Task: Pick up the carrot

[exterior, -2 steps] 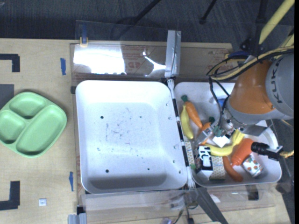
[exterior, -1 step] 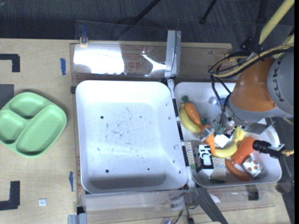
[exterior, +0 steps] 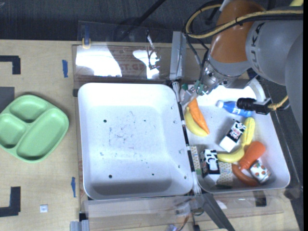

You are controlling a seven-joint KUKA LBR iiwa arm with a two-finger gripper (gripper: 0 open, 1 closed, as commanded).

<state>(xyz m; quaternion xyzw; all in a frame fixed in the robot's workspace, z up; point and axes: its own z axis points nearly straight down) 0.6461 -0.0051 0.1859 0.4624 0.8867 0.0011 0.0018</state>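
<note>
The carrot (exterior: 198, 116) is orange and tapered. It lies at the near-left side of the right bin (exterior: 281, 172), slanting across a small yellow banana (exterior: 191, 125). My gripper (exterior: 199, 88) hangs just above the carrot's upper end, close to the wall between the two bins. The grey arm with its orange band (exterior: 236, 30) comes in from the upper right and hides the bin's back corner. Nothing shows as held by the gripper.
Also in the right bin are a blue bottle (exterior: 236, 109), a white and black carton (exterior: 232, 134), a second banana (exterior: 244, 141), an orange toy (exterior: 250, 161) and a black and white box (exterior: 210, 160). The left bin (exterior: 91, 100) sits beside it. A green divided plate (exterior: 31, 127) rests at far left.
</note>
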